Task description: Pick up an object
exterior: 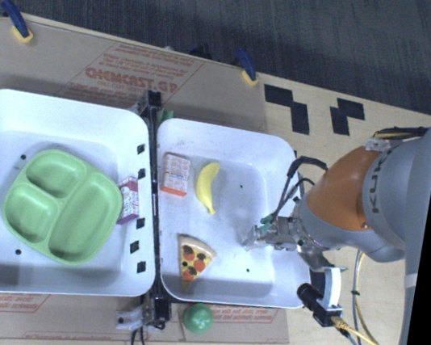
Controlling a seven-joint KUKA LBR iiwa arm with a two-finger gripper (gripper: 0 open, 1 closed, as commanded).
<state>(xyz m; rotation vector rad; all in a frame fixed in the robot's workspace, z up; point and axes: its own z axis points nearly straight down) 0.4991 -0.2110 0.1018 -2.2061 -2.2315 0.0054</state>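
My gripper (pixel 258 235) hangs low over the right side of the right bin (pixel 262 286), on the arm that reaches in from the right. Nothing lies directly beneath it that I can make out. A yellow banana (pixel 208 186) lies to its left, near the bin's middle. A pizza slice toy (pixel 193 260) rests at the bin's front left. Next to the divider at the back left lies a small orange-and-white carton (pixel 175 175).
The left bin (pixel 5 112) holds a green divided plate (pixel 63 204) and a purple wrapper (pixel 130 199) by the divider. A green ball (pixel 197 318) sits on the cardboard in front of the right bin. Black clips (pixel 152 103) join the bins.
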